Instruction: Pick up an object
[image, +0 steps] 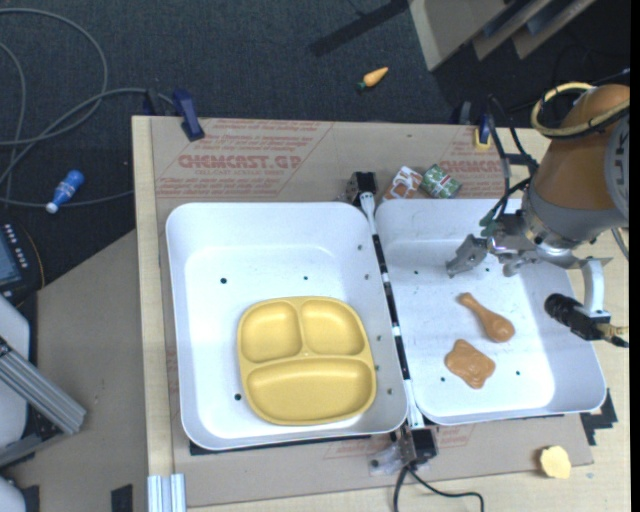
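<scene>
Two toy foods lie in the right bin (560, 395): a tan drumstick (487, 316) near the middle and a brown lumpy piece (469, 363) in front of it. My gripper (487, 260) hangs over the far part of that bin, a little behind the drumstick and apart from it. Its fingers (461, 261) are spread open with nothing between them. A yellow divided plate (305, 358) rests in the left bin (195, 250).
Small packaged items (425, 182) lie on the bench behind the bins. A yellow chunk (554, 461) sits on the bench at the front right. A blue clamp (186, 113) grips the bench's far left edge. The arm's body (580, 150) fills the right side.
</scene>
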